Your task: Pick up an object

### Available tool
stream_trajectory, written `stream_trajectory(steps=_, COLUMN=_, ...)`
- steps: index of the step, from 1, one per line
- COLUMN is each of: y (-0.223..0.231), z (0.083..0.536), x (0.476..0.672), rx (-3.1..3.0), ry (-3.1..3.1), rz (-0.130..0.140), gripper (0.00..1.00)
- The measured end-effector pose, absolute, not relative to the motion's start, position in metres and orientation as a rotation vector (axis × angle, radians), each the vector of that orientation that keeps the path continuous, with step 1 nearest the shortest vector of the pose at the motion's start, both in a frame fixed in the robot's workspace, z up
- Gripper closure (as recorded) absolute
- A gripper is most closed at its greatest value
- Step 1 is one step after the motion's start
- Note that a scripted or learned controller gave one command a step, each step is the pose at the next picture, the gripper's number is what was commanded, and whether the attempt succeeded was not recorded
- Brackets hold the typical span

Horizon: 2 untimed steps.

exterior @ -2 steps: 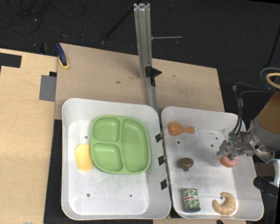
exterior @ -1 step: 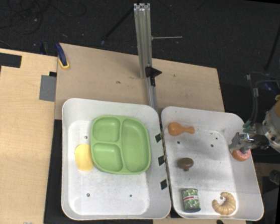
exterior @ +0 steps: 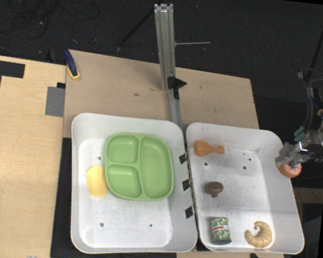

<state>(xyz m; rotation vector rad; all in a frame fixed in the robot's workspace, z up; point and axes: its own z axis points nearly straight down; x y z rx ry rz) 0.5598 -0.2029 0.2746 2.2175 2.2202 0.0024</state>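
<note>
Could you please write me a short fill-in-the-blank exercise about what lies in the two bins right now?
1. The green divided plate lies in the ____ bin.
2. The yellow object touches the plate's ____ edge.
3. The croissant sits to the ____ of the green can.
4. The gripper is beside the right bin's ____ corner.

Missing words: left; left; right; upper right

Green tray point(exterior: 139, 166) crowds the left bin point(exterior: 119, 231); its near floor lies open.
</note>
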Motion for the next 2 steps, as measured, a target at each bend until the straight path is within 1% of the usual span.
stream_trajectory(steps=2, y=-0.1, z=0.246, x=0.548, rx=2.22, ry=2.23, rz=-0.003, gripper=1.0)
